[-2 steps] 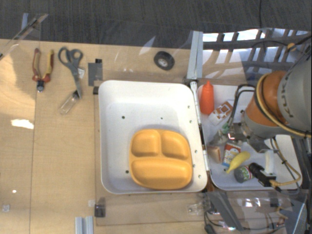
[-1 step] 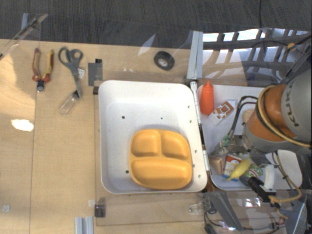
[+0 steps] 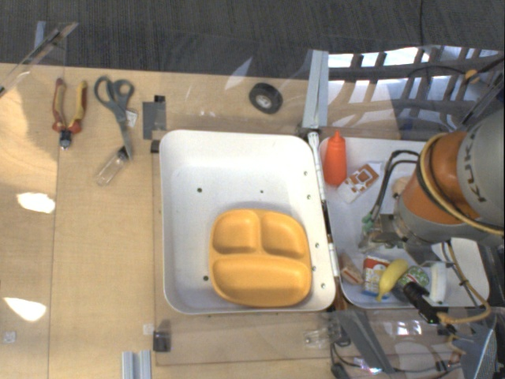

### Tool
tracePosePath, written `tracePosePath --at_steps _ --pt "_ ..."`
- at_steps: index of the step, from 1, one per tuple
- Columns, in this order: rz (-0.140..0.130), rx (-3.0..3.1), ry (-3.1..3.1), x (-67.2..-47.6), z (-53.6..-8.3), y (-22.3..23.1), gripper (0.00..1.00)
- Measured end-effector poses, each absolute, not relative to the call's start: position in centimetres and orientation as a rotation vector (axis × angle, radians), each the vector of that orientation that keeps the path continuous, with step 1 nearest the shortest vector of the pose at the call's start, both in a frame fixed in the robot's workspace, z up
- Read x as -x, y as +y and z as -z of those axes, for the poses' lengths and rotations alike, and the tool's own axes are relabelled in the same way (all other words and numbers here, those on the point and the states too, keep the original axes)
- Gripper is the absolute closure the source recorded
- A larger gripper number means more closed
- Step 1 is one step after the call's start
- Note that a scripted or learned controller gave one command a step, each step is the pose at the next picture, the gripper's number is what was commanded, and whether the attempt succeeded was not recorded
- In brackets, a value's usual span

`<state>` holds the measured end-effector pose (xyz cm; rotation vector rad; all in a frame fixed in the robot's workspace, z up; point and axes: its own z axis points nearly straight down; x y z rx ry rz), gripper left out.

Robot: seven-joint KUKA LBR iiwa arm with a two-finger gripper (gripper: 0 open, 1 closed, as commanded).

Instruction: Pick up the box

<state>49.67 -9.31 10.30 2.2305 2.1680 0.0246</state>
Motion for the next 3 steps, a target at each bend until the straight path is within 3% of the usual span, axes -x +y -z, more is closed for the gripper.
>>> tracePosePath --at_steps 1,2,3 --pt "-0.024 -2.231 2.169 -49.7 -10.3 -9.3 0.0" --pt "-0.012 -2.258 2.164 -57.3 -8.9 -12.1 0.0" --pt "-0.017 -2.244 2.18 -49.2 -9.1 -8.3 0.0"
